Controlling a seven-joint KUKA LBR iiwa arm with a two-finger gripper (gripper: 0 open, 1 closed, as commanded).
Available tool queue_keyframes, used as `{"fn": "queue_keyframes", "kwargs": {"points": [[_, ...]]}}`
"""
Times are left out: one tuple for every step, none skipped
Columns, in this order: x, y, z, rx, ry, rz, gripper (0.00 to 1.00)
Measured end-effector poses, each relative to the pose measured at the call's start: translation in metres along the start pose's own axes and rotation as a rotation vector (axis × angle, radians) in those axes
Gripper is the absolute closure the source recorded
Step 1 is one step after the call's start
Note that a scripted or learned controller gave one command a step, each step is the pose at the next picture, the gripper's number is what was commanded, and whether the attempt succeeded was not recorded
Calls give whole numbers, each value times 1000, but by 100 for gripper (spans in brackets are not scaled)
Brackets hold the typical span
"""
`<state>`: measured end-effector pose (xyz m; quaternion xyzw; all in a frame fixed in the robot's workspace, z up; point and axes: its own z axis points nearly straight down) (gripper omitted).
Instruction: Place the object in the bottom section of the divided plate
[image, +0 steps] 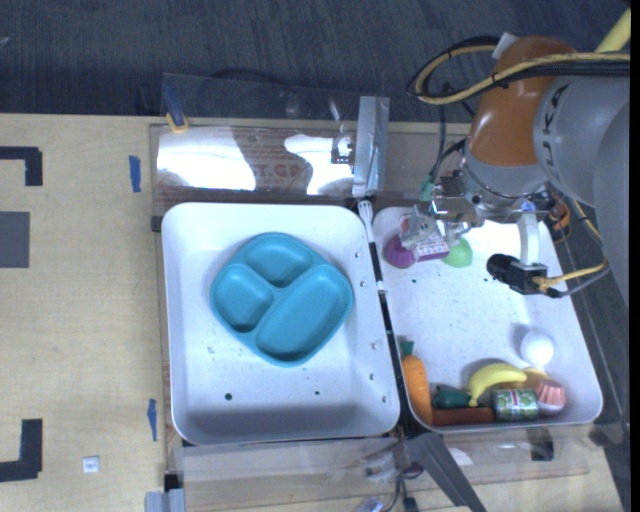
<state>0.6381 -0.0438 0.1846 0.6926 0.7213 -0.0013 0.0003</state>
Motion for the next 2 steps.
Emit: {"fn": "queue_keyframes", "kwargs": {"points": [[90, -38, 0, 1, 4, -61, 100], [88, -38, 0, 0, 3, -58, 0]]}}
